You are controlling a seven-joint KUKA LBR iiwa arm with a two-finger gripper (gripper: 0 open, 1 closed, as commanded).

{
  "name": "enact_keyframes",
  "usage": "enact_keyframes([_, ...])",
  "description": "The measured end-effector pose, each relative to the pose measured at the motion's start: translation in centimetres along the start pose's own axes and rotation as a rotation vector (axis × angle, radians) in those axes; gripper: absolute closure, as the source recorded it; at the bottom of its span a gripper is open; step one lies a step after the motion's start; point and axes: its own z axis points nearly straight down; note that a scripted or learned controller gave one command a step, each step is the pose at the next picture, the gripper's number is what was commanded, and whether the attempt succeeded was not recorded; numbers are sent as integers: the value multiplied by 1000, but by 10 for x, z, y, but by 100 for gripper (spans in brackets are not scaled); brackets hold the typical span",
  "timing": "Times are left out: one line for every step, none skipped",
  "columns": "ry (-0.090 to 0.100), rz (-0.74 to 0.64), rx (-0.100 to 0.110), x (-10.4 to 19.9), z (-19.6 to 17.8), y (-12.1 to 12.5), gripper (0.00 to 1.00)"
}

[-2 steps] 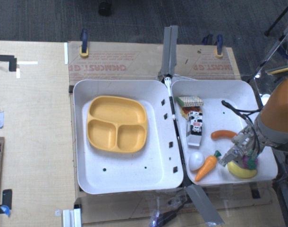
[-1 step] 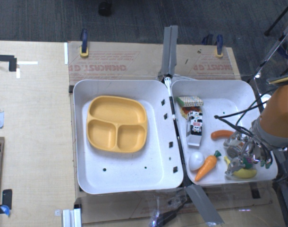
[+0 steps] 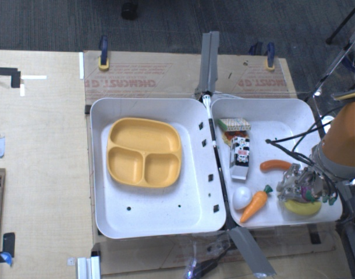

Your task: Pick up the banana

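Where cardboard (image 3: pixel 183 74) reads "CHEMCAST" reversed, fingers (image 3: pixel 302 189) over the banana (image 3: pixel 302 208); grip impossible to tell.

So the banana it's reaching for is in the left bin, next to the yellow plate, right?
Not quite. The camera view shows the banana in the right bin, under the gripper, near the carrot. The yellow plate sits by itself in the left bin.

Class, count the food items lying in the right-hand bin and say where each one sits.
6: sandwich at the top, milk carton below it, sausage mid-bin, egg lower left, carrot beside it, banana under the gripper. Others may be hidden.
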Motion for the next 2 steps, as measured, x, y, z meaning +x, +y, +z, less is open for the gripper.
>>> enact_keyframes([0,579,2,-3,9,-16,100])
enact_keyframes([-1,854,4,-5,-114,-22,100])
